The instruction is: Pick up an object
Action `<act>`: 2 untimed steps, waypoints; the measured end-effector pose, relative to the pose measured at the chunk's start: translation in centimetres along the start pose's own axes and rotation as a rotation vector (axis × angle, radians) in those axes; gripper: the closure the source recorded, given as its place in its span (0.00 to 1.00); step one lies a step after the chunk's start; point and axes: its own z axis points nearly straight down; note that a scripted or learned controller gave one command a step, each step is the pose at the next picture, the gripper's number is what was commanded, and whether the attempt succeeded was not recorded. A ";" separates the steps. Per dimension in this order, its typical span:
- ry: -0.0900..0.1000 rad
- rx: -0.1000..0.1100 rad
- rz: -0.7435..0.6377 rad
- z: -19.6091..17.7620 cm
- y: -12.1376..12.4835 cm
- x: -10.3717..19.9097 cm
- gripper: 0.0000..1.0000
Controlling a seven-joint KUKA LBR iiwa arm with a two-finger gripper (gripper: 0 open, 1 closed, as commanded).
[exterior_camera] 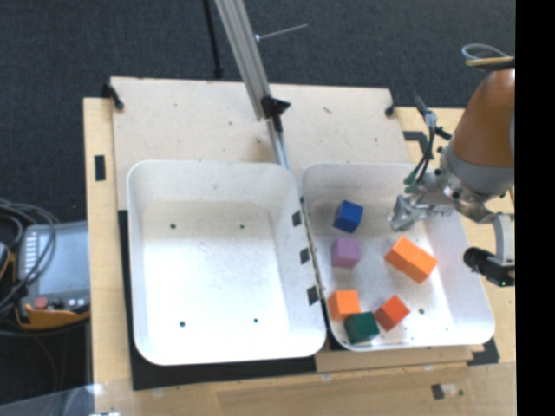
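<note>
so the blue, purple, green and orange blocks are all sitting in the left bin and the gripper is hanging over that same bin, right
Not quite: it is the right bin, not the left. The camera view shows the blue block, purple block, green block and the orange blocks, the biggest among them, all lying in the right bin, and the gripper is over that same bin.

Right bin point(468, 315): we count six blocks. Blue cube point(349, 216) and purple cube point(346, 252) stand near the left wall, a narrow lane between them. Large orange block point(411, 259) sits mid-floor, apart from both. Small orange cube point(344, 302), green cube point(362, 326) and red-orange cube point(393, 311) crowd the front-left corner, nearly touching. We find open floor along the right wall and front-right corner. Left bin point(217, 258): floor open throughout. A slanted metal pole point(247, 55) crosses above the bench's rear edge.
</note>
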 end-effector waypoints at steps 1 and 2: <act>0.001 0.000 -0.003 -1.2 -1.0 5.1 1.00; 0.001 0.001 -0.003 -1.4 -1.9 9.5 1.00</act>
